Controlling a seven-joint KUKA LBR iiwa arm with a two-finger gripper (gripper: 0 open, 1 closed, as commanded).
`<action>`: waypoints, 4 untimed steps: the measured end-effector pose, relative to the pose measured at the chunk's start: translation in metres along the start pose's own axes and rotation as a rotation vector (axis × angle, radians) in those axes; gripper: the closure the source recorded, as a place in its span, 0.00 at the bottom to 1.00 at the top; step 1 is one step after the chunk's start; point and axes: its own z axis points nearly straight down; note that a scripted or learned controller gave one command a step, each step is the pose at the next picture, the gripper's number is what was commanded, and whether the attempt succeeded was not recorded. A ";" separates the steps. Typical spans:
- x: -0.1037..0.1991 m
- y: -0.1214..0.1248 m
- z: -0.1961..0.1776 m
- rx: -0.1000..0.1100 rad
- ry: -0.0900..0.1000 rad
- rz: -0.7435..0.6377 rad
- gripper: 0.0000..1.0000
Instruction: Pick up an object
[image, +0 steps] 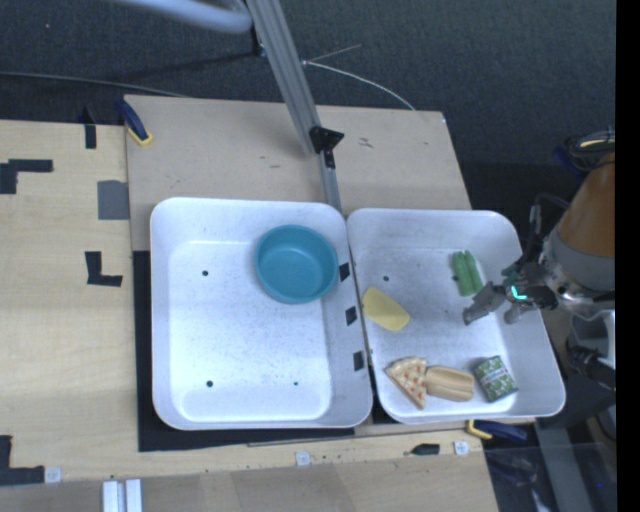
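In the right bin (430, 228) lie a green oblong piece (465, 272), a yellow lump (385, 308), a pizza slice (406, 380), a tan bread roll (449, 382) and a small green packet (494, 378). A blue bowl (295, 262) sits at the back of the left bin (190, 330). My gripper (493, 310) hovers over the right side of the right bin, just below the green piece and above the packet. It is open, with nothing between its fingers.
A slanted metal pole (295, 85) crosses the bench top and ends at a clamp (325, 138) behind the bins. The grey arm with its orange band (590, 225) stands past the right bin's right rim. Blue-yellow clips (135, 122) hold the board corners.
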 end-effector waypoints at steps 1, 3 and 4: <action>0.000 0.000 0.000 -0.001 0.000 0.000 0.00; 0.002 -0.011 0.104 -0.004 -0.002 0.001 0.00; 0.001 -0.010 0.092 -0.008 -0.007 0.002 1.00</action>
